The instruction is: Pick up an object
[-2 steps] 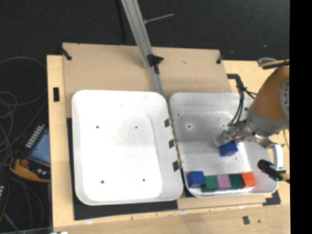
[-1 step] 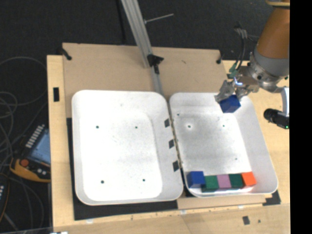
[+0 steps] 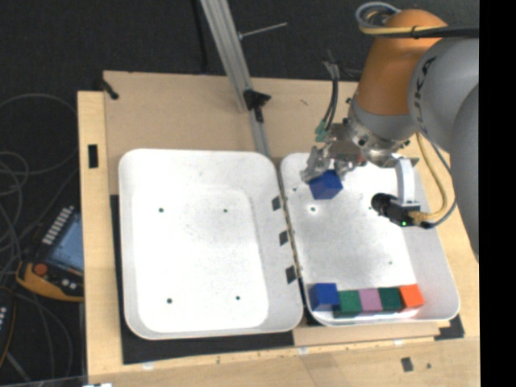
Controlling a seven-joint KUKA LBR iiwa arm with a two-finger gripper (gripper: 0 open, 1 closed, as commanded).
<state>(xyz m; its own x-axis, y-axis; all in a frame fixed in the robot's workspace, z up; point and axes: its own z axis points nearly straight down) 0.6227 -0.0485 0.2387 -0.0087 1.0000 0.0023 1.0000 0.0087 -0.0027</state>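
Camera view shows the arm (image 3: 427,71) entering from the upper right of the frame, its grey body bending down through the orange band to a wrist that hangs over the upper left part of the right bin (image 3: 419,256). The gripper (image 3: 325,170) points down and toward the left, and its fingers are closed narrowly on a blue block (image 3: 326,185), which sits between them at the tips, tilted and apparently raised off the bin floor. A small black fitting with a green light and a yellow cable hang beside the wrist, toward the right middle of the frame.

Along the lower edge of the right bin lies a row of cubes touching one another: a blue cube (image 3: 324,295), a green cube (image 3: 349,301), a pink cube (image 3: 370,299), a second green cube (image 3: 391,297) and an orange cube (image 3: 411,295). Both bins are shallow, white, with rounded corners and a faintly speckled floor; the left bin (image 3: 133,240) fills the centre left. They rest on a pale wooden bench (image 3: 177,111). A slanted metal rail (image 3: 230,51) crosses the upper middle.
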